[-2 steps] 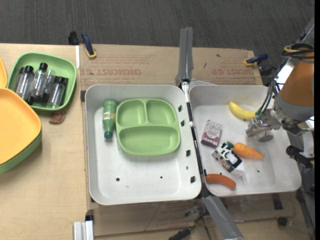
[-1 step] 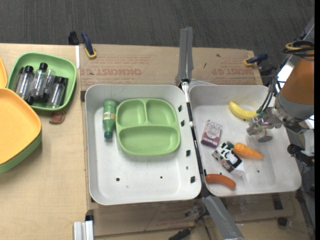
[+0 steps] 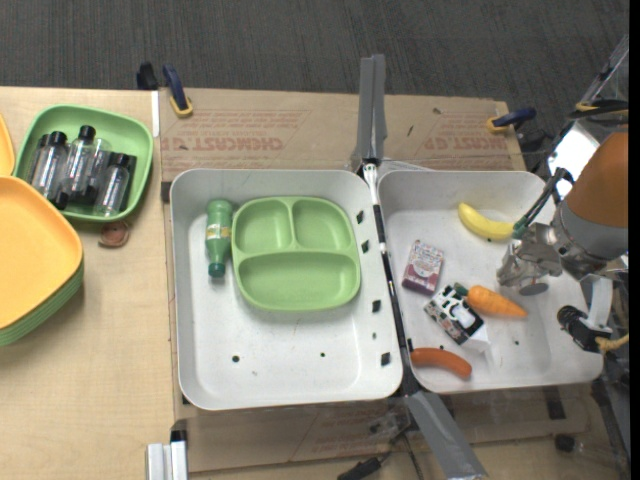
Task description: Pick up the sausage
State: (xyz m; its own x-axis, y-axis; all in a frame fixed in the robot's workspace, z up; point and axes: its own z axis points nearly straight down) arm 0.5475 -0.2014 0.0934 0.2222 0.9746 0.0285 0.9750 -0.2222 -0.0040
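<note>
The sausage (image 3: 440, 362), reddish-orange and slightly curved, lies at the front left corner of the right bin (image 3: 540, 368). My gripper (image 3: 523, 274) hangs over the right side of that bin, just right of an orange carrot (image 3: 496, 302). It sits well behind and to the right of the sausage and is not touching it.
The right bin also holds a banana (image 3: 485, 222), a small purple-and-white box (image 3: 424, 266) and a black-and-white packet (image 3: 454, 314). In the left bin are a green divided plate (image 3: 296, 252) and a green bottle (image 3: 218, 236). A green tray of bottles (image 3: 84, 162) and orange plates (image 3: 30, 258) stand at far left.
</note>
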